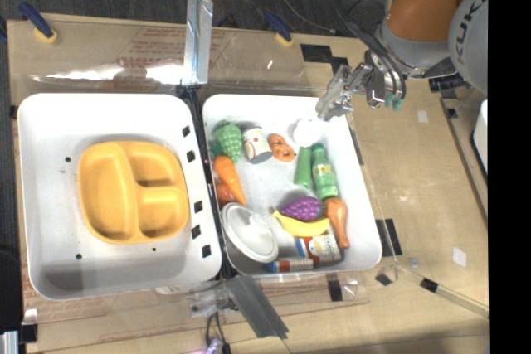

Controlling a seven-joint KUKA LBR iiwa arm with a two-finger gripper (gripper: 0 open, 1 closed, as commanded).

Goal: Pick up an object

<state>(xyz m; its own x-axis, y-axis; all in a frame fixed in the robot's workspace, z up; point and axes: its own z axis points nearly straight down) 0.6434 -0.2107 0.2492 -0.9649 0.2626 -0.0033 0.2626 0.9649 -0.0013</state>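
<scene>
At upper right of the frame the grey KUKA arm (431,0), w/ orange band, reaches in over the right bin (365,203); its gripper (333,105) sits above that bin's upper-right corner, fingers a narrow gap apart, nothing seen between them. Just below the tips, inside the bin, lies a small white cup-like item (305,131), close to the tips; contact can't be told. Rest of the right bin's contents: green artichoke-like toy (227,140) at upper left, small can (253,144) beside it, pretzel (281,147), carrot (229,179), green bottle (304,165), another green bottle w/ label (325,177), purple grapes (302,207) on a banana (300,223), drumstick (337,220), white bowl (249,235) at lower left. Left bin (41,145), centre-left of frame, holds a yellow divided tray (133,191).
</scene>
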